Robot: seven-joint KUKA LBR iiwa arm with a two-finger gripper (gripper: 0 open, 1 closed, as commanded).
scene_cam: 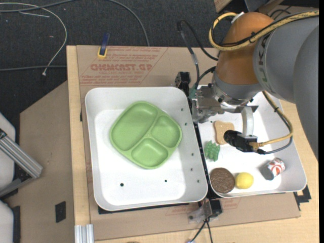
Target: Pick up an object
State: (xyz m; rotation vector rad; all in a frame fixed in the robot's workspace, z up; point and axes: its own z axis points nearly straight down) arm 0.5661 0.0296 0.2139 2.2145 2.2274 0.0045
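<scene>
The right bin (291, 184) holds a tan toast-like slice (221, 131), a small green broccoli piece (211, 150), a round brown patty (221, 179), a yellow lemon (244, 180) and a red-and-white can (273, 168). My gripper (201, 110) hangs over the right bin's upper left corner, close to the wall between the bins, just up-left of the tan slice. The wrist and its orange band (243, 44) hide its tip.
The left bin (101, 186) holds a green divided plate (146, 134) in its middle. A black fitting on a yellow cable (238, 139) dangles from the arm over the right bin, beside the tan slice. Cardboard lies under both bins, and cables lie on the dark floor behind.
</scene>
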